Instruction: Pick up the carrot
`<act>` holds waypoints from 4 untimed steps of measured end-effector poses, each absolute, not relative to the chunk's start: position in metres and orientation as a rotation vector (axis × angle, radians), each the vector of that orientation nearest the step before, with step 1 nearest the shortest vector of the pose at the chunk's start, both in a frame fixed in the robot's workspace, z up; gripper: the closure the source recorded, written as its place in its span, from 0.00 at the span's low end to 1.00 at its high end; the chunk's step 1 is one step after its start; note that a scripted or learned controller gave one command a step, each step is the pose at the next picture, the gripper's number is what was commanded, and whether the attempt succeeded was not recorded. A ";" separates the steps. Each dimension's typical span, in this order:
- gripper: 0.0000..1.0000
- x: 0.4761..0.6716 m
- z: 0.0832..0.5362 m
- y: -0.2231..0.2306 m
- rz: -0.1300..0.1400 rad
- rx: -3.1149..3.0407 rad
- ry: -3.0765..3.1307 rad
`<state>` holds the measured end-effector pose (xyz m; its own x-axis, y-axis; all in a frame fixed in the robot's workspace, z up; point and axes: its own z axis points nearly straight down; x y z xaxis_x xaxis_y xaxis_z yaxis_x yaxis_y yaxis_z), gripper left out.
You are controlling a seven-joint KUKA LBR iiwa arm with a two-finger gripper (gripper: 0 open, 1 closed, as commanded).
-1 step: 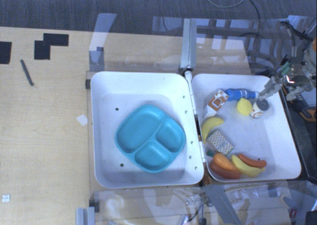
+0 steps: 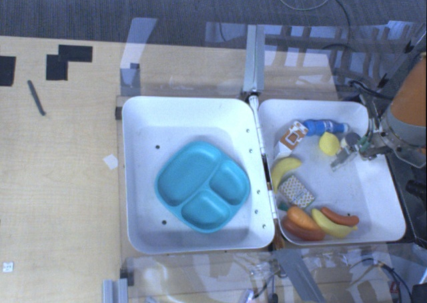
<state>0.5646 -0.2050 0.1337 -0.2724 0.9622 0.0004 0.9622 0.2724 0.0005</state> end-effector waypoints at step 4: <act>1.00 0.493 0.091 -0.203 0.006 1.247 2.866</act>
